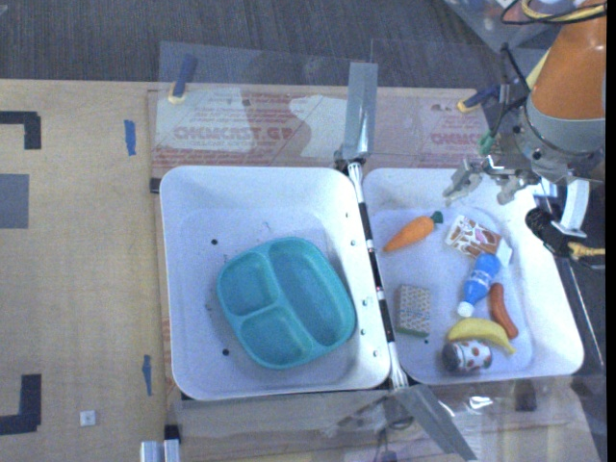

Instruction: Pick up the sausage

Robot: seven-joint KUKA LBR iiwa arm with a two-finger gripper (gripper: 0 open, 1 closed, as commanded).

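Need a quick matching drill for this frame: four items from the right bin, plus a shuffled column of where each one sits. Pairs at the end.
Things:
1. sausage
2. carrot
3. banana
4. blue bottle

Places:
A. upper left of the right bin, near the divider
B. just right of the blue bottle, above the banana's right end
C. left of the sausage, below the snack packet
D. right above the can at the front

Pairs: 1-B, 2-A, 3-D, 4-C
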